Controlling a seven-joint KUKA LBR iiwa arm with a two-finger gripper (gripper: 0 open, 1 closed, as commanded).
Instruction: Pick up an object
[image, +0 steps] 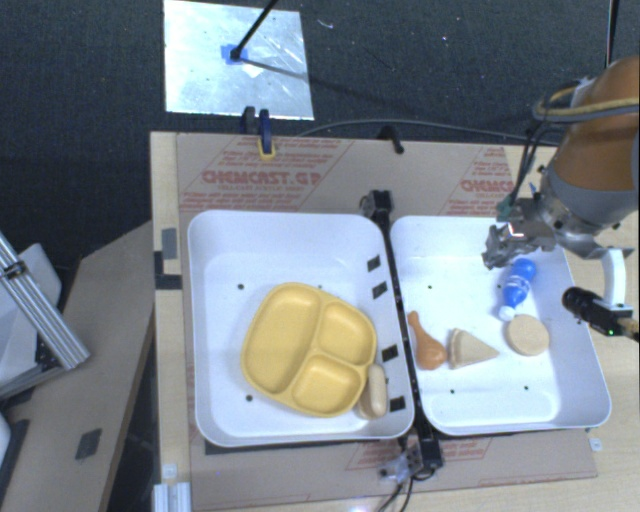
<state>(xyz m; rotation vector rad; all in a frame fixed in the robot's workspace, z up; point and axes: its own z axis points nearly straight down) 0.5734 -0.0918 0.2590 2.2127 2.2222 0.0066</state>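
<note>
Nothing has been lifted yet. The gripper is poised just above the blue-and-white bottle, which lies in the right bin; whether it is parted or closed cannot be told. Grasping and raising remain.

Two shallow white bins sit side by side on the bench. The left bin holds a yellow divided tray with a small beige bread roll touching its near right corner. In the right bin lie an orange drumstick-shaped piece, a tan wedge, a round tan disc and a small blue-and-white bottle. The gripper hangs over the far right of this bin, just beyond the bottle.
</note>
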